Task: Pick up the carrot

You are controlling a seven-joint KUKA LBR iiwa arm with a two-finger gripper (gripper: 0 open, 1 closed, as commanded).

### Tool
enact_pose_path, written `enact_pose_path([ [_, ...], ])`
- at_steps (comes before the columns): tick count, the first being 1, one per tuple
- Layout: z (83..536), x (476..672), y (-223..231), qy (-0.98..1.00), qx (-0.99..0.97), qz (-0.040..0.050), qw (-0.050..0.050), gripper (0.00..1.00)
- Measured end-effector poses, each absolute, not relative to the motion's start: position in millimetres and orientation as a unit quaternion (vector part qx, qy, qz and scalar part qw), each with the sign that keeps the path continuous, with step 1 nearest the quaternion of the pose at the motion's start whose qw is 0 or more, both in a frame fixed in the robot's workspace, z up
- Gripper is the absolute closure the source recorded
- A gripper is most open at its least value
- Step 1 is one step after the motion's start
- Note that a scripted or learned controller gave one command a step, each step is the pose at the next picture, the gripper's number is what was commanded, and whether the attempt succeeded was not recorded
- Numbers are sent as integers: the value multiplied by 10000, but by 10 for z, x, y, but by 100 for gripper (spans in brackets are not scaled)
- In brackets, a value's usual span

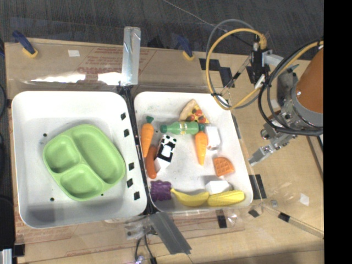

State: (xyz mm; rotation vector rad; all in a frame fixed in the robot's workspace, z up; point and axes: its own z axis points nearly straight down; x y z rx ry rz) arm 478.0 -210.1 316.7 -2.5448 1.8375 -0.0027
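Arm sitting off to the right of the two bins, toy food lying in the right bin.
Two carrots (147, 136) (201, 146) lying in the right bin (237, 142), a green bottle (181, 128) lying between them; banana (190, 197) and corn (226, 198) resting along the near wall. Green divided plate (83, 161) sitting in the left bin (22, 147). Gripper (263, 153) hanging outside the right bin over the bench.

A green bottle (181, 127) is crowding the carrot (201, 146) at eleven o'clock; bare bin floor (187, 172) is lying open at seven.
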Motion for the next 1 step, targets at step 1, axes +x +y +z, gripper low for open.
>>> enact_pose_path([
  [1,3475,4780,-2022,5075,-8616,-15,12,100],
])
